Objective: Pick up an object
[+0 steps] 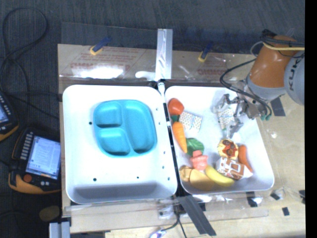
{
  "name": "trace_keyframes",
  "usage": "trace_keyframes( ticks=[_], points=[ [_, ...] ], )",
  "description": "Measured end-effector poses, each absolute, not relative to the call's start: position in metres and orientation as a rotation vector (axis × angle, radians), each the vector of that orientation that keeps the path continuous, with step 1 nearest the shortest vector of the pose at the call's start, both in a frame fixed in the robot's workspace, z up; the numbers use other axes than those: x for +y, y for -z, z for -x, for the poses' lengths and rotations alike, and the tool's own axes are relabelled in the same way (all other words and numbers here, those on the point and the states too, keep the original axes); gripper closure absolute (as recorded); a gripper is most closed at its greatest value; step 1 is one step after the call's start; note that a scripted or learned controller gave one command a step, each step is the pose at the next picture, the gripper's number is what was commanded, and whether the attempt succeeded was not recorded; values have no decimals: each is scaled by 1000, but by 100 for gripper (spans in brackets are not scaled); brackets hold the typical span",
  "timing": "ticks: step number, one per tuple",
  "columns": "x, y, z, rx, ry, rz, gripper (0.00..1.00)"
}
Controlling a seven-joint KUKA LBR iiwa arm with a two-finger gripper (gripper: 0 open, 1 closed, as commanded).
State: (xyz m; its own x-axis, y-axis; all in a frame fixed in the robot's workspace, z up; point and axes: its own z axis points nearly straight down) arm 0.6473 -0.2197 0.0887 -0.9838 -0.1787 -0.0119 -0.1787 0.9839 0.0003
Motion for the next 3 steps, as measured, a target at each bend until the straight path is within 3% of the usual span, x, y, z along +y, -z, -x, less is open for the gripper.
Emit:
trace_keyframes(
  ticks=[1,2,3],
  points=[
    [-204,-89,-660,3119,1,264,0],
    [-203,-102,-662,3111,3,263,100],
    [-222,-103,-616,3133,-1,166,100]
  ],
)
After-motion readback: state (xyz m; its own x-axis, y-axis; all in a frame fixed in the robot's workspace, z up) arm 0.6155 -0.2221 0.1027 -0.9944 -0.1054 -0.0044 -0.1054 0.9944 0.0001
